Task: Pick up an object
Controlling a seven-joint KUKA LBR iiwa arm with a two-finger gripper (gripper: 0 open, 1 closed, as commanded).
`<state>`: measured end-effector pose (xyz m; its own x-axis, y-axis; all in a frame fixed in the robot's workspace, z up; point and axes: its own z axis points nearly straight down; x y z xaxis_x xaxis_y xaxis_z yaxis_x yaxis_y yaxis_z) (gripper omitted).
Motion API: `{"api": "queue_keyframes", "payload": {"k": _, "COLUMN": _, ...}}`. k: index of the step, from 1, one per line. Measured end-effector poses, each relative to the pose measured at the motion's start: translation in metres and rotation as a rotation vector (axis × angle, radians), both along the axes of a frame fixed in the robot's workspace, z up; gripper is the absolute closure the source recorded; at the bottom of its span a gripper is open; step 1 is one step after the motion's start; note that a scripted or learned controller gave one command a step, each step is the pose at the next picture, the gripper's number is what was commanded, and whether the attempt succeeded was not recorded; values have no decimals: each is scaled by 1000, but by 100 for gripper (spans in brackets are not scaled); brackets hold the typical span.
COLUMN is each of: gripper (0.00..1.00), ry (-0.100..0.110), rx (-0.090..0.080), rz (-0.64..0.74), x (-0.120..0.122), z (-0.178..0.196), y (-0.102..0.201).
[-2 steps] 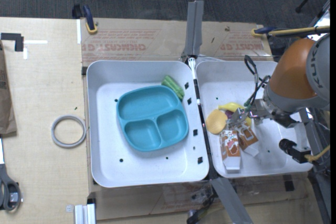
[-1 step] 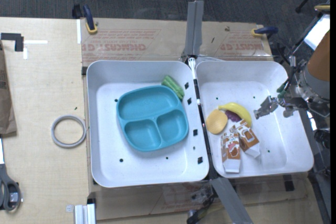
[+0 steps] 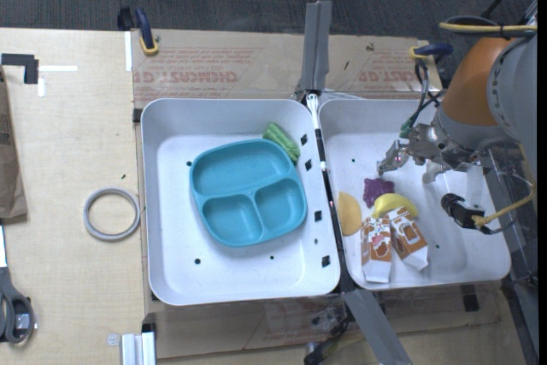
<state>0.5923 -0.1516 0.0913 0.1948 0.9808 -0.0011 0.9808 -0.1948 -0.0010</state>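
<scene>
The fingers [image 3: 402,156] are standing spread and grasping nothing, their tips hanging over bare floor in the right bin [image 3: 479,269], so the gripper [image 3: 412,160] is looking poised for a descent rather than carrying anything. Just near and left of them the purple piece [image 3: 377,189] is lying closest, likely the pick; the banana [image 3: 395,204], the two packets [image 3: 391,242] and the yellow slice [image 3: 349,213] are crowding beside it, which may be making a clean grasp awkward. In the left bin [image 3: 171,269] the blue tray [image 3: 248,192] is sitting with a green thing [image 3: 282,141] at its far edge, well apart from the arm [image 3: 491,90]
</scene>
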Motion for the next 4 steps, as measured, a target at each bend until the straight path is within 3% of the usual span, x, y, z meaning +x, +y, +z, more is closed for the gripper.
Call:
{"api": "queue_keyframes", "payload": {"k": 1, "gripper": 0, "ry": -1, "rx": 1, "rz": 330, "x": -43, "z": 0, "y": 45}}
{"api": "queue_keyframes", "payload": {"k": 2, "gripper": 100, "ry": 0, "rx": 1, "rz": 325, "x": -44, "z": 9, "y": 43}}
{"api": "queue_keyframes", "payload": {"k": 3, "gripper": 100, "ry": 0, "rx": 0, "rz": 489, "x": -12, "z": 100, "y": 66}}
{"api": "queue_keyframes", "payload": {"k": 4, "gripper": 0, "ry": 0, "rx": 0, "rz": 489, "x": -13, "z": 100, "y": 66}}
